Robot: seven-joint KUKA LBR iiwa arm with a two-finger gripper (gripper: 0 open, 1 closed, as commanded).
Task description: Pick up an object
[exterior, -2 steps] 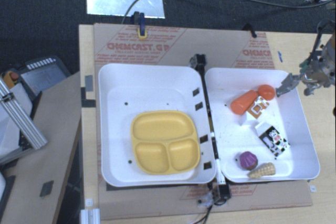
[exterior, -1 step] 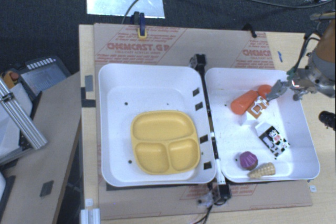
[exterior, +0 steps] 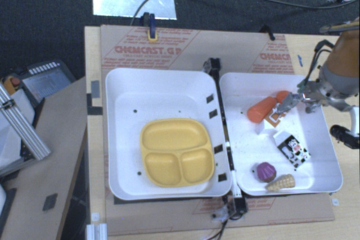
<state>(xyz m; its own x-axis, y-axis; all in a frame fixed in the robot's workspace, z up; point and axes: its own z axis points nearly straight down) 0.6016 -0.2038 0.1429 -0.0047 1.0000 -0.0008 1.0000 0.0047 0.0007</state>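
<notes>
An orange carrot-shaped toy [exterior: 259, 111] lies in the upper left part of the right bin [exterior: 332, 177]. My gripper [exterior: 282, 109] comes in from the right and sits low over the toy's right end, covering part of it. Another bit of orange shows just behind the gripper. A small black and white box [exterior: 293, 149] lies a little below the gripper. A purple round toy [exterior: 266, 171] and a tan cone [exterior: 281, 182] rest near the bin's front wall.
The left bin [exterior: 121, 121] holds a yellow three-compartment plate [exterior: 176, 151]. A black divider with clips [exterior: 221, 132] runs between the bins. The arm's orange band and grey wrist [exterior: 342, 73] hang over the right bin's far right corner.
</notes>
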